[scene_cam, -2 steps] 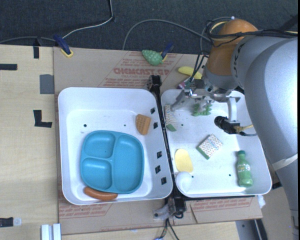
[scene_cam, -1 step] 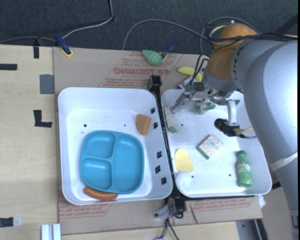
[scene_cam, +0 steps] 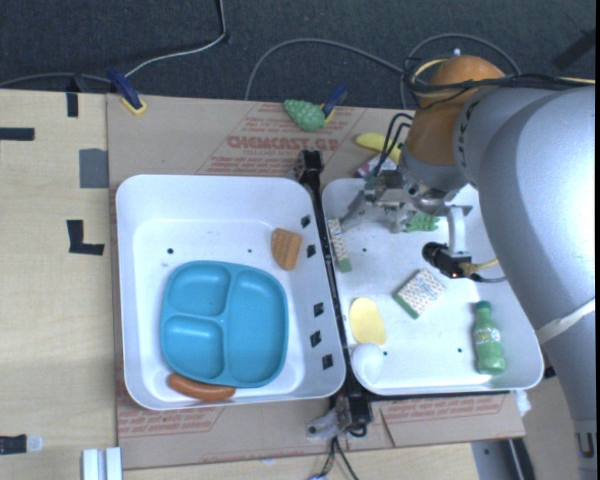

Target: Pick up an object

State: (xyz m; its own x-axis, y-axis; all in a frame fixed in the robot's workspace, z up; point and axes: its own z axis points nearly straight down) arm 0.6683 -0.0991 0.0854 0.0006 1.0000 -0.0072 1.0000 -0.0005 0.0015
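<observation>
1. Your gripper [scene_cam: 385, 200] sits low over the back edge of the right bin [scene_cam: 435, 368], near its back-left corner. The arm [scene_cam: 540, 168] covers much of it, so I cannot tell how far the fingers are spread, and I see nothing between them. Don't count on a hold.

2. Nearest candidates: a small green piece [scene_cam: 420, 223] just beside the gripper, and a narrow packet [scene_cam: 338, 245] lying along the bin's left wall. The green piece is half hidden, possibly under the wrist. A closing there could pinch only its edge and drop it on the lift.

3. The packet lies flat against the wall. Fingers coming down on it may strike the wall or the divider between the bins and skid off.

4. A black fitting with a cable [scene_cam: 445, 259] hangs just behind the gripper, over the bin's middle. It could drag the checked packet [scene_cam: 420, 291] or snag as the arm shifts.

5. The bottle [scene_cam: 487, 338] lies at the right edge and the yellow piece [scene_cam: 367, 320] near the front-left corner; both are well apart from the gripper. Reaching the bottle brings the arm close over the bin's right rim.

6. The tray [scene_cam: 223, 323], sausage [scene_cam: 200, 388] and bread [scene_cam: 287, 248] sit in the left bin [scene_cam: 140, 268], beyond the divider.
</observation>
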